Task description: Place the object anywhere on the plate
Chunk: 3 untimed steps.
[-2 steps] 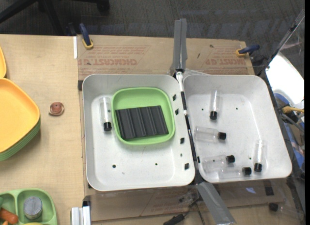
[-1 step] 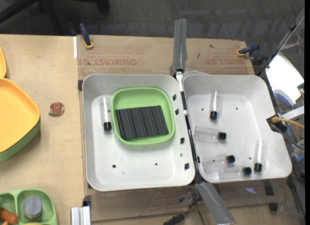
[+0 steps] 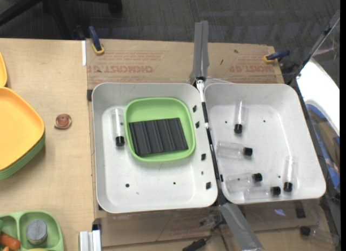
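Five clear plastic tubes (image 3: 233,150) with black caps lie scattered in the right bin (image 3: 309,136). Farther back, a sixth tube (image 3: 118,125) lies in the left bin (image 3: 100,158), just beside the rounded-square green plate (image 3: 158,107), which bears a dark ribbed mat (image 3: 159,136). Whether the gripper is open or closed cannot be told.

Two bins are sitting side by side on the bench, the left bin (image 3: 108,190) holding a plate (image 3: 159,109) toward its rear with a ridged pad (image 3: 158,136) lying on it. One vial (image 3: 118,128) is lying just left of the plate. Five more vials (image 3: 238,117) are lying scattered in the right bin (image 3: 303,114), most toward its front.
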### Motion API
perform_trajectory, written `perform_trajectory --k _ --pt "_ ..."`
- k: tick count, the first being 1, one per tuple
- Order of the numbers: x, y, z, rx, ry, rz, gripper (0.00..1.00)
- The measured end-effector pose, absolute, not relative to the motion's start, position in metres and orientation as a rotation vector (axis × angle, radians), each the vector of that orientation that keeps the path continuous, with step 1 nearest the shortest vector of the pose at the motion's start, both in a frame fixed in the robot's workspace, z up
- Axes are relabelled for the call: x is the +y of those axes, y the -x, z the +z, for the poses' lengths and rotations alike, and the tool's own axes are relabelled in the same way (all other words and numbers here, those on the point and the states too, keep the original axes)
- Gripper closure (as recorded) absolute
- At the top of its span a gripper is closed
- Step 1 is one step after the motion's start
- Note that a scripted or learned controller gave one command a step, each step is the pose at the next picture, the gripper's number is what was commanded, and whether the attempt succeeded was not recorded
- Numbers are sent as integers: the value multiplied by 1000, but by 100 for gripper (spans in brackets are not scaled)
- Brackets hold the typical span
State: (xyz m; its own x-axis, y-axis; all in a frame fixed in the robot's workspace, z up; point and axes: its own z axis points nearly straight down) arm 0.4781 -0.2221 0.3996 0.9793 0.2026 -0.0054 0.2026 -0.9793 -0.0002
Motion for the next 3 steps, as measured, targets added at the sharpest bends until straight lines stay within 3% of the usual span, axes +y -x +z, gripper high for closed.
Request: perform_trajectory --k 1,2,3 --pt "-216 -504 292 316 -3127 -10 0" --pt "-222 -480 259 311 -3128 -9 0" --pt "-222 -478 317 319 -3125 -7 0"
